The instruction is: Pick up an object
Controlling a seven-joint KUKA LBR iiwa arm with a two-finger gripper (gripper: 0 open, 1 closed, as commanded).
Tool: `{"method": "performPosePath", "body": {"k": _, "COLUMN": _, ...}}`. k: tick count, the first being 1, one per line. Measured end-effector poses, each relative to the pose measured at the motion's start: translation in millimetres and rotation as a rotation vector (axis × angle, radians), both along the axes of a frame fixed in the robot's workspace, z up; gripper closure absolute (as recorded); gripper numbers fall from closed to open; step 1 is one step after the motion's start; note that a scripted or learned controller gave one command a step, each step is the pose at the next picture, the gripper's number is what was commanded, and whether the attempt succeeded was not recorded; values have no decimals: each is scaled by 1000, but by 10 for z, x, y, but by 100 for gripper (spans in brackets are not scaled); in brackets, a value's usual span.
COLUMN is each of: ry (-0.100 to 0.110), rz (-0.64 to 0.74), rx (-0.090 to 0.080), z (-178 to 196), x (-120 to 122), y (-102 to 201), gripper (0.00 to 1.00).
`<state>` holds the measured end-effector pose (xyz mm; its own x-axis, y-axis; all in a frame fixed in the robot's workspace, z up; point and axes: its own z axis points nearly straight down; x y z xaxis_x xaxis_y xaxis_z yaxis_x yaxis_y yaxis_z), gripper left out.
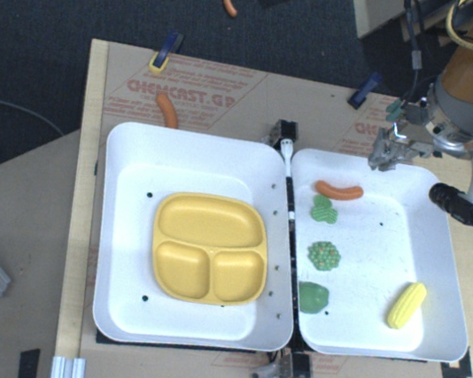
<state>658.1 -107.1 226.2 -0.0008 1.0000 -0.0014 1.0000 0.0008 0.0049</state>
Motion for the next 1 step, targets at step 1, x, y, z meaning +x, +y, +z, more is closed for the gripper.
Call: {"method": "performPosePath", "body": {"k": 1, "ry": 6, "rz": 3, "rx": 2, "z": -98, "x": 39, "y": 479, "gripper": 100}}
